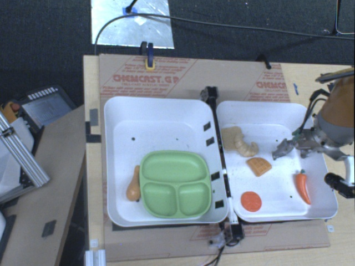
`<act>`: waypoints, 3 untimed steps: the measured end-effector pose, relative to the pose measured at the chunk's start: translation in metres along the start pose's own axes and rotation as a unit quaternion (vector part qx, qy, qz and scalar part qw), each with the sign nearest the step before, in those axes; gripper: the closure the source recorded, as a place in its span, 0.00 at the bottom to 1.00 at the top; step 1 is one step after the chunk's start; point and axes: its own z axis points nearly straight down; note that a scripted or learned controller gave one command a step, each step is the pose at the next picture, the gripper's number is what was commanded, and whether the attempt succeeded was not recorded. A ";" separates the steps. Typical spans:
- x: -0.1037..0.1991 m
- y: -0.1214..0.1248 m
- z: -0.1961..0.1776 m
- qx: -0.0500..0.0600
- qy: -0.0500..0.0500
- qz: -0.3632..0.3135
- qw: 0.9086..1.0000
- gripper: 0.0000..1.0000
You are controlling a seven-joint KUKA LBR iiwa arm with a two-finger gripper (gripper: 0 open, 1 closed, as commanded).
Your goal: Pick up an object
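Waffle piece (259,165) between beige lump (238,141), carrot (303,188).

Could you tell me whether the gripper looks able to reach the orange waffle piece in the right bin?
Probably yes: the gripper hovers just right of the waffle piece, with bare bin floor between them.

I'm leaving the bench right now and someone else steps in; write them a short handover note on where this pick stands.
Gripper: low over the right bin, nothing seen between its fingers.
Right bin: beige piece, orange wedge just left of the gripper, red disc at the front, carrot near the right wall.
Left bin: green divided plate, tan drumstick-shaped toy beside it.
Done: arm is at the bin.
Left: grasp and lift any object.
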 end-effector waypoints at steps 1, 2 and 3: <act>-0.001 0.001 -0.014 -0.003 -0.001 0.000 1.000 1.00; -0.001 -0.004 -0.060 -0.004 -0.001 0.000 1.000 1.00; -0.002 -0.003 -0.082 -0.003 -0.001 -0.001 1.000 1.00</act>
